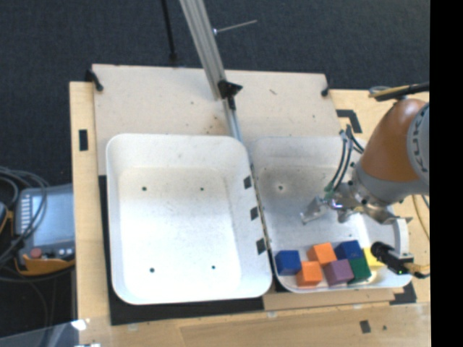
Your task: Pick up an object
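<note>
One pale counter (83,215) carries two shallow white bins side by side, the left bin (181,142) and the right bin (289,157). Grey arm (394,150) with its orange band reaches in from the right, over the right bin. Hand (318,212) sits over the bare middle of that bin's floor. I cannot tell whether it is spread or pressed together, nor whether it touches the floor.

Candidate blocks are packed along the right bin's near edge, apart from the hand. The blue block (288,261) is leftmost, then the lower orange block (311,272), upper orange block (323,252), purple block (337,271), second blue block (349,250) and green block (359,269).
</note>
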`<state>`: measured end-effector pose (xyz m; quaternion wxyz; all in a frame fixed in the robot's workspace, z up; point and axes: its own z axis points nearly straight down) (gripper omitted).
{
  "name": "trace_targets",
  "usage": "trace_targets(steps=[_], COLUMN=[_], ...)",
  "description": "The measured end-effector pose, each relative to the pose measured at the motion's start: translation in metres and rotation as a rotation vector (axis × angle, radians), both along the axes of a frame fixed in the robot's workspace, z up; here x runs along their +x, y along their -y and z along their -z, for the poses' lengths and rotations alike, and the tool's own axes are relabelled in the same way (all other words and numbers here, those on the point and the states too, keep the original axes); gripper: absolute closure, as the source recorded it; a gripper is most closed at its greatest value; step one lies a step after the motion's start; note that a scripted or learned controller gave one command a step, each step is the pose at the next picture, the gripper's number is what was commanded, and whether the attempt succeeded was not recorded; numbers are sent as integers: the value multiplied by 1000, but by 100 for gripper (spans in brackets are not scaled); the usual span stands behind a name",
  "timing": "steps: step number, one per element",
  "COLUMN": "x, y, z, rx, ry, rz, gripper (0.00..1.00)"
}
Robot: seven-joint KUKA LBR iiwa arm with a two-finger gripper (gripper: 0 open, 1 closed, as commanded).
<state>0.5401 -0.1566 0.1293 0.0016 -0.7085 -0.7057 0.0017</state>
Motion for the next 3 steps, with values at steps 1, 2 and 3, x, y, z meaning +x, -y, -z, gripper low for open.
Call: trace_targets(steps=[1,2,3], x=[1,3,11], y=[2,3,10], z=[32,20,-41], rx=[-2,-3,-3], ry=[7,13,13], rz=[-1,6,-7], gripper=[0,100,100])
